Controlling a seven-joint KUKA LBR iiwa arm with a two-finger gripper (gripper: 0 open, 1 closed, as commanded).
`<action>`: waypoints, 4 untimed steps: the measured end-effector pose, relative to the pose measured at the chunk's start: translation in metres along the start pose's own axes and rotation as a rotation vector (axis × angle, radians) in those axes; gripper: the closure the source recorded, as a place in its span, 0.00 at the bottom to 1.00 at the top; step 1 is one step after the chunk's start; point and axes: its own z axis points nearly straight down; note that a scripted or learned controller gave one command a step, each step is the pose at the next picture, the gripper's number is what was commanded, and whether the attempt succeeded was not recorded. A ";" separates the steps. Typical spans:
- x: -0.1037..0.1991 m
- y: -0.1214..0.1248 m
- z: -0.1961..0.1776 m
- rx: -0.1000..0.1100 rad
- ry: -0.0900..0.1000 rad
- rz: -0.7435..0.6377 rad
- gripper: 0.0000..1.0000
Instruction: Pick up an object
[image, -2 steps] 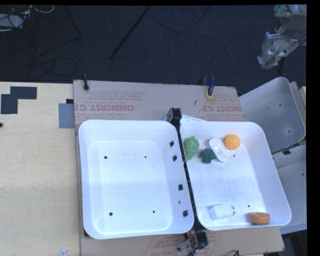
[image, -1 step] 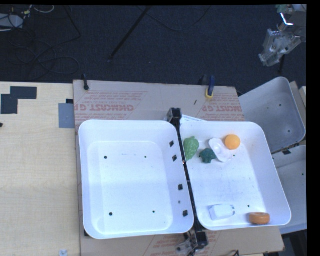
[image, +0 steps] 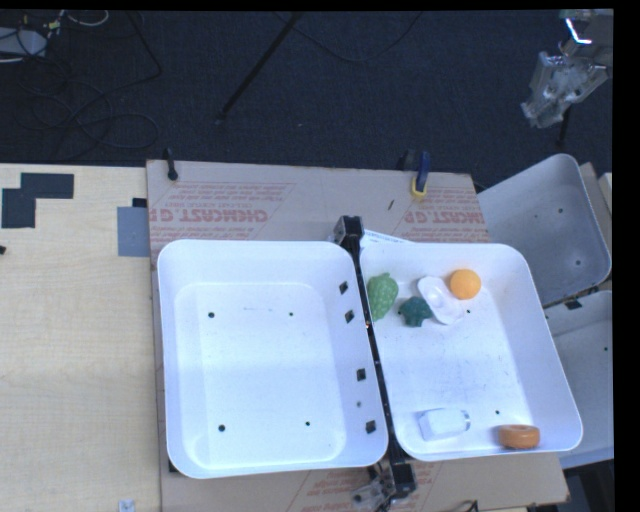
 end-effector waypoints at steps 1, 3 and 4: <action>0.001 0.000 -0.009 0.003 0.000 -0.005 1.00; 0.002 0.001 -0.028 0.009 0.001 -0.015 1.00; 0.003 0.001 -0.037 0.013 0.001 -0.020 1.00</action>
